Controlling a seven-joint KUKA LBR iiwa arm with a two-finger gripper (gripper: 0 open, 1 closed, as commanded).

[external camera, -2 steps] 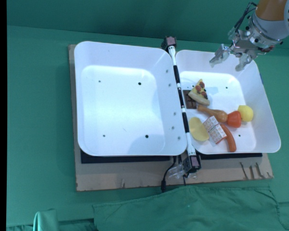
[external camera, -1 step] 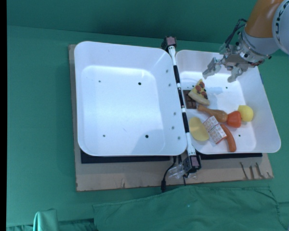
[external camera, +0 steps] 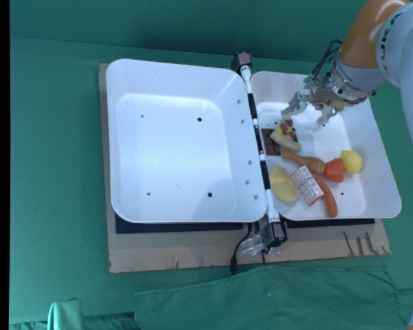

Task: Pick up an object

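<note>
Fingers spread open, holding nothing; two-finger gripper poised above the right white bin. Nearest candidate: tan wedge-shaped toy pizza slice, just below-left on the bin floor. Judged stage: approach; grasp and lift remain.

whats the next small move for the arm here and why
Probably a short drop toward the pizza slice. The tool hangs open in the right bin with nothing between its fingers, just up and right of that slice, which is the nearest item. The chicken leg, tomato and lemon lie further toward the near side, so they would need a longer move.
</note>
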